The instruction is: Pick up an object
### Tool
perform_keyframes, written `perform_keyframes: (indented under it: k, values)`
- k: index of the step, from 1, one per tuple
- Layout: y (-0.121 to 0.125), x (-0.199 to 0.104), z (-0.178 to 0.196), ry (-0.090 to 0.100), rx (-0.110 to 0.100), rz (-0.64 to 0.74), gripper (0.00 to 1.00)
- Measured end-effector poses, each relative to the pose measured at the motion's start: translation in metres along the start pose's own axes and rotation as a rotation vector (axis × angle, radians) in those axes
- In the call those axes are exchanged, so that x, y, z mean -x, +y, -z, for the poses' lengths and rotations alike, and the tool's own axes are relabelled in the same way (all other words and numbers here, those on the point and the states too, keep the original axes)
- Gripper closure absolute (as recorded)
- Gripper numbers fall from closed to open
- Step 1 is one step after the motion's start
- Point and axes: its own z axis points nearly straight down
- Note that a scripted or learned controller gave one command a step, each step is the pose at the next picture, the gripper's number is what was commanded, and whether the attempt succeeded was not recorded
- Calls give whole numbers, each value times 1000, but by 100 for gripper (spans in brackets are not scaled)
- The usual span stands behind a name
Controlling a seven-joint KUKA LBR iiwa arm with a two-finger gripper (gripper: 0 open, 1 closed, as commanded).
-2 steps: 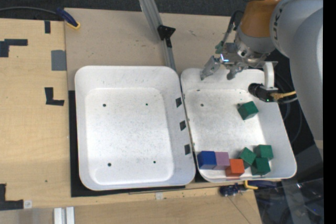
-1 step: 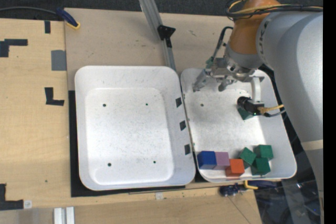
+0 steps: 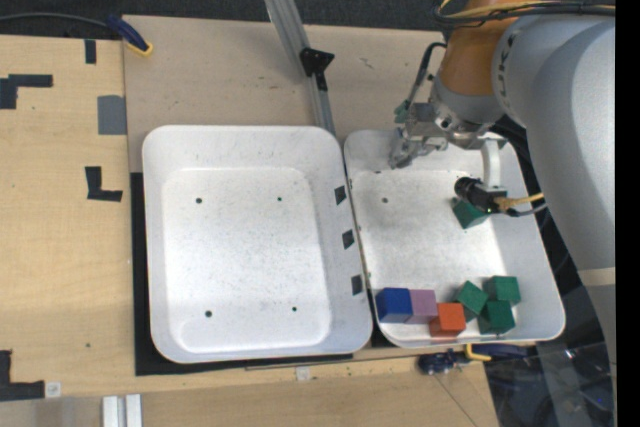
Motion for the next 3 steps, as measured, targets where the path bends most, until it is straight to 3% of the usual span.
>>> perform_keyframes:
  k: [3]
  values:
    - [2,12,153,-2,6,-2,100]
